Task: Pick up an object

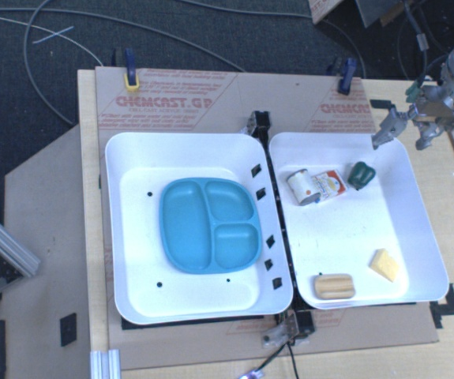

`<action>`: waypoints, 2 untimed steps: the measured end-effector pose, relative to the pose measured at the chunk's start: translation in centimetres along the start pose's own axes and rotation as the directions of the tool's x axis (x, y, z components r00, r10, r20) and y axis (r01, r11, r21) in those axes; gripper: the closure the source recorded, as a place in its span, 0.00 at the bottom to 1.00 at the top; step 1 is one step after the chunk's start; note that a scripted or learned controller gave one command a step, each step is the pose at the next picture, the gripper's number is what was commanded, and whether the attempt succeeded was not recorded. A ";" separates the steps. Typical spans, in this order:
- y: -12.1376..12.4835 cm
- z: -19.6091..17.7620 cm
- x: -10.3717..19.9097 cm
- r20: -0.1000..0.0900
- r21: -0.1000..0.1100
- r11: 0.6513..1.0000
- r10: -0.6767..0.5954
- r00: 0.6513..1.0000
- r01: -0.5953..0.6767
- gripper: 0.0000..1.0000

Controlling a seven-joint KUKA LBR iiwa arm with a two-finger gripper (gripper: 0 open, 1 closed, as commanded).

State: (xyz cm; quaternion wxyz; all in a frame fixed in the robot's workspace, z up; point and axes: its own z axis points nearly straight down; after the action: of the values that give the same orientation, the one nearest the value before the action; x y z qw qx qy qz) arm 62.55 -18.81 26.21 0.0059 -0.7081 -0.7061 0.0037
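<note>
In the right bin [416, 212], a tan bread-like block [334, 287] and a pale yellow wedge [384, 264] are lying nearest, at six and four o'clock. A labelled metal can [312, 186] and a dark green lump [361, 175] are sitting toward twelve. Beyond the rim at one o'clock, the gripper [405, 132] is hovering released, its fingers spread and grasping nothing.

Two white bins [124, 235] sit side by side; one blue divided plate [209, 224]; one small can [302, 188]; one dark green object [361, 175]; one yellow wedge [384, 264]; one tan bread-like block [334, 287]; two blue clamps [131, 68]
</note>
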 end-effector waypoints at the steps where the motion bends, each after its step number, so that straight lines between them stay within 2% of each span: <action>1: 0.2 -0.8 0.1 0.003 -0.014 1.000 -0.003 1.000 0.003 0.00; 2: 0.0 3.3 -0.2 0.002 -0.010 1.000 -0.003 1.000 0.003 0.00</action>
State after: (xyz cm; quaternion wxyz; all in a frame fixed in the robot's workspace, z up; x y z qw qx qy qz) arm 62.56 -18.96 22.87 0.0017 -0.7071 -0.7071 0.0010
